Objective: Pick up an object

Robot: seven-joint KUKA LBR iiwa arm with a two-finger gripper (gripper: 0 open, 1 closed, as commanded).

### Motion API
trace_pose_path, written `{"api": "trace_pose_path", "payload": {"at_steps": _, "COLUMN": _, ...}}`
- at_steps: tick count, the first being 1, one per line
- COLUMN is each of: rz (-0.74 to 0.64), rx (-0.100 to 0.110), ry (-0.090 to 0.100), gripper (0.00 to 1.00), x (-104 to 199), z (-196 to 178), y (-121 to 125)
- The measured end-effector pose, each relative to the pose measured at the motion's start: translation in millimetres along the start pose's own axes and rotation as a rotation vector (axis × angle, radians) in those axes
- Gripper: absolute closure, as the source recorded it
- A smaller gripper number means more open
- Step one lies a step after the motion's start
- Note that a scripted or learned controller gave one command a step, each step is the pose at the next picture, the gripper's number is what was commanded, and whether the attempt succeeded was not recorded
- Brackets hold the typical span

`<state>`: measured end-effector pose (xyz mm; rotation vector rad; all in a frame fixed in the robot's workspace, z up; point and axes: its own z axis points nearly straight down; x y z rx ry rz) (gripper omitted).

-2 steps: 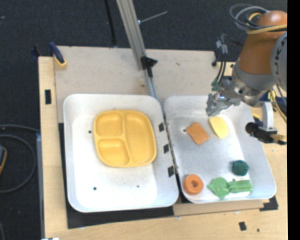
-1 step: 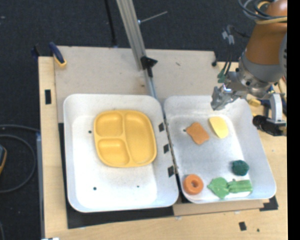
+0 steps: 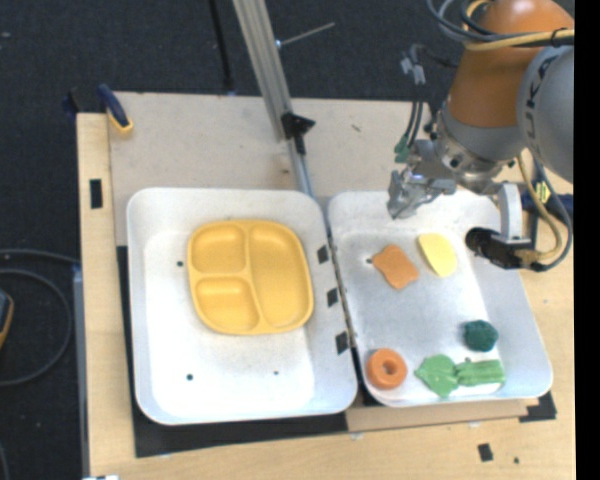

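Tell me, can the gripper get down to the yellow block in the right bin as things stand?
Probably yes. The gripper hangs over the right bin's far edge, and the yellow block lies just nearer, uncovered, apart from the orange piece beside it.

The arm (image 3: 525, 73) is a thick rounded body of grey casing with a broad orange band, glossy enough to catch a pale highlight on its domed top. Dark lettering runs along the grey shell at the right. Thin grey and black cables loop above the orange dome and trail down beside the wrist. The tool (image 3: 408, 200) is a small cluster of bare grey metal with dark fittings. A black cable with yellowish marks curls beside it.
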<state>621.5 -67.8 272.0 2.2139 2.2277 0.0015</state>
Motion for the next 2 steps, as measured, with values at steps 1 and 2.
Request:
{"api": "trace_pose_path", "payload": {"at_steps": 1, "rz": 0.0, "rx": 0.002, "ry": 0.0, "gripper": 1.0, "x": 51, "z": 5, "y": 5}}
{"api": "trace_pose_path", "payload": {"at_steps": 2, "rz": -0.002, "rx": 0.002, "ry": 0.001, "gripper": 1.0, "x": 112, "z": 7, "y": -5}}
